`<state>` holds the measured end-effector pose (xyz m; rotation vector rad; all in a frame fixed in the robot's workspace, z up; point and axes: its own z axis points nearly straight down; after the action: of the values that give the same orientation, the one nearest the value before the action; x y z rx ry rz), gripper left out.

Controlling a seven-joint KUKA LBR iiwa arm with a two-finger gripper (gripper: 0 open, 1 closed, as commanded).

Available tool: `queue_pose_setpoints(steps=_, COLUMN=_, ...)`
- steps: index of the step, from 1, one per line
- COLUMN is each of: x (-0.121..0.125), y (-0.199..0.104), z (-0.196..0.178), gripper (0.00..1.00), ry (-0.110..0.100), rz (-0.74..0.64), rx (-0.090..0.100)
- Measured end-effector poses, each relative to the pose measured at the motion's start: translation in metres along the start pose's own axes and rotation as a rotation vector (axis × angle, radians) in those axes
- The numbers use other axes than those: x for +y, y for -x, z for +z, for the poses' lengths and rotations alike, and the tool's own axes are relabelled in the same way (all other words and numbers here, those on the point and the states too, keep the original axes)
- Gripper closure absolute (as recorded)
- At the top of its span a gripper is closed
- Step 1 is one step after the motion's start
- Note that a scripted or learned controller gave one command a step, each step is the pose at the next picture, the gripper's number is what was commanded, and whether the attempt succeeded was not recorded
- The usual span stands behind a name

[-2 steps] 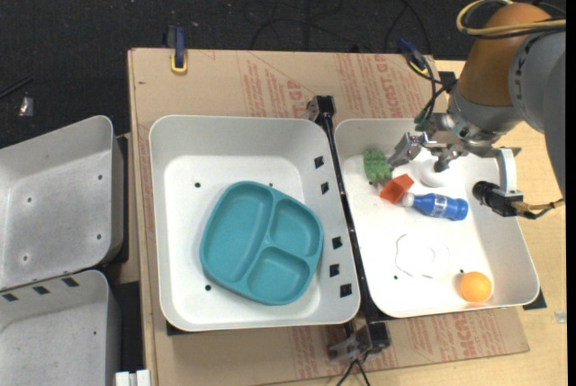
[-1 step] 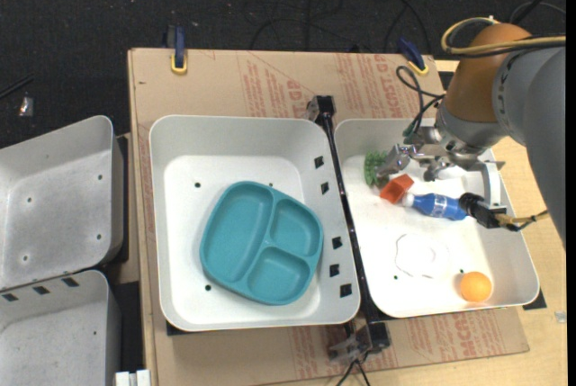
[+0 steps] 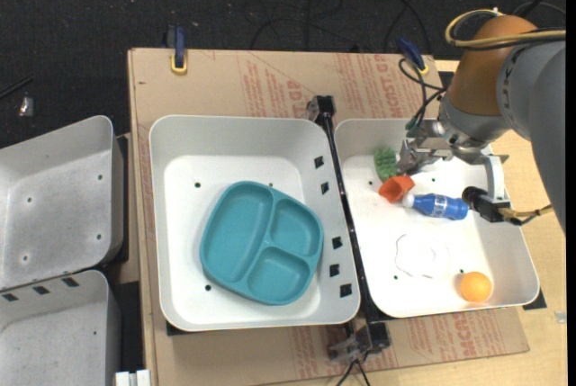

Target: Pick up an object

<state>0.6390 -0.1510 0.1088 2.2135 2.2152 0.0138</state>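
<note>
My gripper [image 3: 412,161] hangs low over the far left part of the right bin [image 3: 517,263]. Just under its tip lies a small orange-red object [image 3: 394,189], and a green object [image 3: 386,163] sits right beside it to the left. A blue and white bottle [image 3: 438,207] lies on its side just right of the orange-red object. An orange ball [image 3: 474,286] rests near the bin's front right corner. A thin clear ring-like item [image 3: 419,256] lies on the bin floor in front of the bottle. Nothing is visibly held.
The left bin [image 3: 171,195] holds a teal divided plate [image 3: 261,242]. A black divider [image 3: 340,213] runs between the two bins. The grey arm with its orange band [image 3: 490,60] comes in from the right above the right bin's far edge.
</note>
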Motion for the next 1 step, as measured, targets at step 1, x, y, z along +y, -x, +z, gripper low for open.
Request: queue_pose_setpoints(steps=1, x=-0.0005, y=0.0023, z=-0.0437, gripper=1.0, ry=-0.007, rz=0.0, rx=-0.001)
